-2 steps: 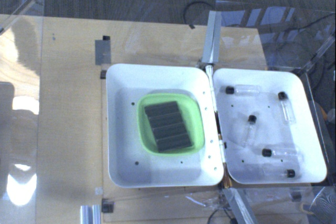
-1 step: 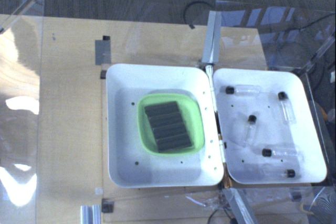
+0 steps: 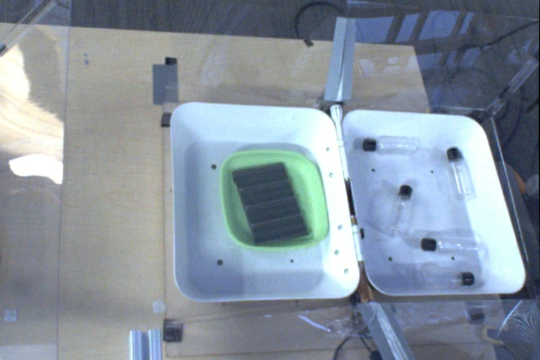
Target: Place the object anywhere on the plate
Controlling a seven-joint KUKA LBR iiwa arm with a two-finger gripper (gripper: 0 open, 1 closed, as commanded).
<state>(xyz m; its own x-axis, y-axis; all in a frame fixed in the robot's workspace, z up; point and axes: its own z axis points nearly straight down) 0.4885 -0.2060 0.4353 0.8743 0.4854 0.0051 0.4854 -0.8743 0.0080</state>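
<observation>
Two shallow white bins sit side by side on the wooden bench; in the left bin a light green square plate lies a little right of centre, and a dark ribbed rectangular block is lying flat on it, turned at a slight angle, well inside the plate's rim; so the object is on the plate right now; over in the right bin we have five clear vials with black caps scattered about: one lying near the far wall, one at the far right, one around the middle, one nearer us and one at the near edge, all apart from each other; a grey metal bar runs back from the seam between the bins; no brand, label or writing can be read on anything here.
</observation>
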